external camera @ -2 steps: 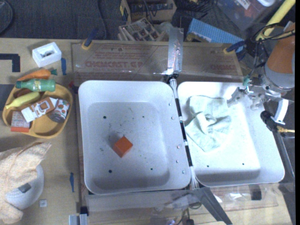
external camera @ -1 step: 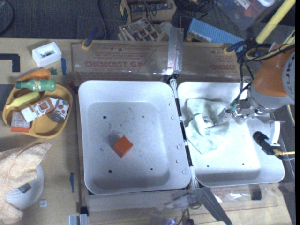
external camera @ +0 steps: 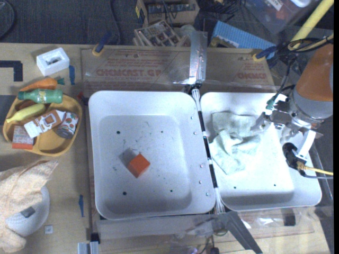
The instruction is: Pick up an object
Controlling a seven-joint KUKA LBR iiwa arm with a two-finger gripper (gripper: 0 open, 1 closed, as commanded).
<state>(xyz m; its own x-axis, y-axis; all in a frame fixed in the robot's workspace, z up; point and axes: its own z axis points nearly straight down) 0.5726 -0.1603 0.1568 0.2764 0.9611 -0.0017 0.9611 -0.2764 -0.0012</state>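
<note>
Touching the crumpled cloth (external camera: 233,141), the gripper (external camera: 263,121).

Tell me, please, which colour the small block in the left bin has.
The block is orange, seen clearly in the camera view, lying in the left bin.

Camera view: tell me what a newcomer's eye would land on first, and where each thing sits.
An orange block stands out alone on the floor of the left bin. In the right bin lies a crumpled pale cloth, with the claw at its right edge on the grey arm and its orange band. Left of the bins, a yellow bowl holds toy food, including a green bottle.
</note>
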